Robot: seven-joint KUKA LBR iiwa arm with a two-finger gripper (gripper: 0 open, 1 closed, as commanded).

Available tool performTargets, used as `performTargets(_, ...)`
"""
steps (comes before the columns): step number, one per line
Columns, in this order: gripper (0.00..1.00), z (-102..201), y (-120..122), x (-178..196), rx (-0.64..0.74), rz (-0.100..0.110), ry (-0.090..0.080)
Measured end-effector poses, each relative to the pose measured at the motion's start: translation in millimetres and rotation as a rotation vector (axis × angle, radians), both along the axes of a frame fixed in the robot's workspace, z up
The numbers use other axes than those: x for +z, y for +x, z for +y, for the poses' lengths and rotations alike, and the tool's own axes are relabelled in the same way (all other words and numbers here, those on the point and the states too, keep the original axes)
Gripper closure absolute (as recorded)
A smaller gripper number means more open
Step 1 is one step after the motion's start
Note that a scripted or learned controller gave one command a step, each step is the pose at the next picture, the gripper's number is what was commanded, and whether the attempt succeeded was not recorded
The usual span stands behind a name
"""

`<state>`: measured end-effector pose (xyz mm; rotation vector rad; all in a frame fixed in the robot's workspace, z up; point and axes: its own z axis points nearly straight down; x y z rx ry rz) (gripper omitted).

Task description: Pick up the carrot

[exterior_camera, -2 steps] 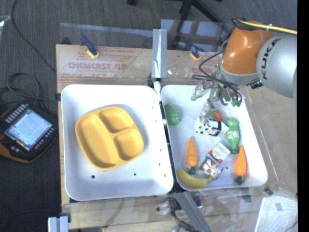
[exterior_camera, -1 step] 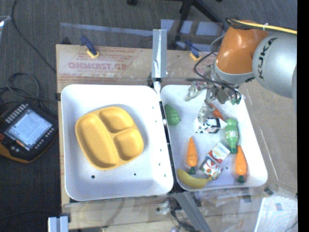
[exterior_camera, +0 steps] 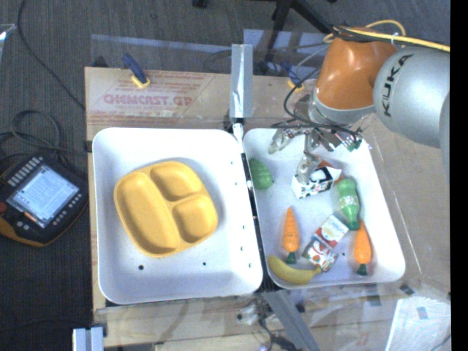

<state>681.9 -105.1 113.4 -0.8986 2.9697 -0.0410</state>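
Two orange carrots with green tops lie in the right bin (exterior_camera: 380, 196). One carrot (exterior_camera: 290, 229) is near the bin's middle front; the other carrot (exterior_camera: 362, 247) is by the front right corner. My gripper (exterior_camera: 310, 162) hangs over the back of this bin, under the orange wrist band, right above a small white carton (exterior_camera: 317, 180). It is well behind both carrots and touches neither.
Also in the right bin are a green vegetable (exterior_camera: 259, 174) at the left wall, a green bottle (exterior_camera: 348, 202), a red-and-white carton (exterior_camera: 325, 241) between the carrots, and a banana (exterior_camera: 292, 270) at the front. A yellow divided plate (exterior_camera: 168, 207) fills the left bin (exterior_camera: 117, 269).
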Motion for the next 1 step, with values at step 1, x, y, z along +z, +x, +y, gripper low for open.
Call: performTargets(1, 0.00, -1.4, 0.3, -1.0, 0.235, 0.006, 0.002)
